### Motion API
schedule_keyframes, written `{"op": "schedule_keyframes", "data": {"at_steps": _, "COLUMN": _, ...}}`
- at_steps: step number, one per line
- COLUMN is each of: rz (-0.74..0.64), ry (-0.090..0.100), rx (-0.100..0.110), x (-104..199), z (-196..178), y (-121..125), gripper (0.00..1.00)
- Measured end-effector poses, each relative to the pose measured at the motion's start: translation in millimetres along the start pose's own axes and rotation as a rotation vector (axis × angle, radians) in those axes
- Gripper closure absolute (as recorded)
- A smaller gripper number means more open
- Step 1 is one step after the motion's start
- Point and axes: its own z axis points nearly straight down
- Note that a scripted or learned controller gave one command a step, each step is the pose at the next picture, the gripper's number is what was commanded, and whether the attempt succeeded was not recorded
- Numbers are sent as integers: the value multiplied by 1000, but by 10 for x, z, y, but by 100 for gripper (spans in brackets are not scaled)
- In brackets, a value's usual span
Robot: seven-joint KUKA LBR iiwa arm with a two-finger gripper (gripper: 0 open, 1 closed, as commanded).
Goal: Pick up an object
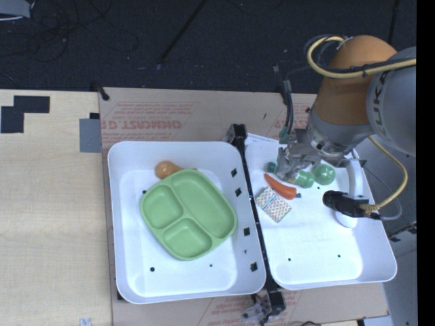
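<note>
Right of centre: gripper (pixel 291 166) on the arm (pixel 397 107), set low over the upper part of the right bin (pixel 340 267); open or closed state not discernible, nothing visibly held.

Just beside the gripper, lower right: two green pieces (pixel 318 176), close together. Just below the gripper: carrot (pixel 281 186), lying aslant. Below the carrot, touching or nearly so: patterned packet (pixel 273 206).

Left bin (pixel 129 267), centre: green divided plate (pixel 187 213), three compartments. At the plate's upper left edge: orange ball (pixel 165 169), partly hidden behind the rim.
</note>
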Motion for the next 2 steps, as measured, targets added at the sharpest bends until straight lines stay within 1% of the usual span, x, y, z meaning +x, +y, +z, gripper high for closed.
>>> {"op": "schedule_keyframes", "data": {"at_steps": 1, "rz": -2, "ry": 0, "rx": -1, "x": 639, "z": 26, "y": -4, "gripper": 100}}
{"op": "schedule_keyframes", "data": {"at_steps": 2, "rz": -1, "ry": -1, "rx": 1, "x": 1212, "z": 144, "y": -35, "gripper": 100}}
